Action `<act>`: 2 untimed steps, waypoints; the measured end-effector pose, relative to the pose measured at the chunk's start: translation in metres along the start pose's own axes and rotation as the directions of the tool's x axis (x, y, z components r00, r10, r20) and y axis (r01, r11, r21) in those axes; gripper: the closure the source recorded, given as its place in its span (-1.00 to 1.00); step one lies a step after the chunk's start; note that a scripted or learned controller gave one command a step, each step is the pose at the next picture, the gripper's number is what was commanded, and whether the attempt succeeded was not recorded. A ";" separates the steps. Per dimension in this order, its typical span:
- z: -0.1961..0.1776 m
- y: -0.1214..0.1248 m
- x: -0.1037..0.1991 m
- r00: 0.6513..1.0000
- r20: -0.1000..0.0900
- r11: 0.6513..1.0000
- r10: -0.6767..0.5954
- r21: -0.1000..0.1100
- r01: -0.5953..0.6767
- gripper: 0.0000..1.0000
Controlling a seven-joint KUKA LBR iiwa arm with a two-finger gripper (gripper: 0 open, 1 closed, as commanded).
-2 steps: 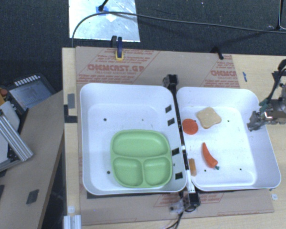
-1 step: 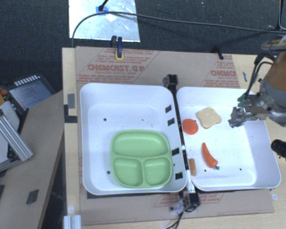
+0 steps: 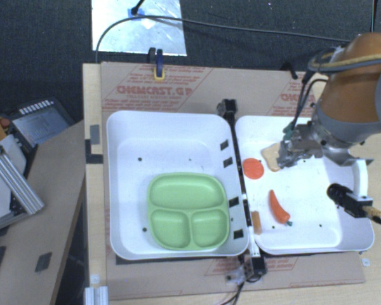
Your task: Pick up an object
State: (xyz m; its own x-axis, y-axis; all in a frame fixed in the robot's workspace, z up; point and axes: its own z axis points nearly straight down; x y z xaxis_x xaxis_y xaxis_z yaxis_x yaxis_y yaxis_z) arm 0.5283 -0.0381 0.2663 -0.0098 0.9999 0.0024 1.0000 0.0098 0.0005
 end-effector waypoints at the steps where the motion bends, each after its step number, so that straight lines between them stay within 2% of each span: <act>1: 0.000 0.004 0.059 1.000 0.000 1.000 0.000 -0.001 0.000 1.00; 2: 0.002 0.008 0.115 1.000 0.000 1.000 0.000 -0.002 0.000 1.00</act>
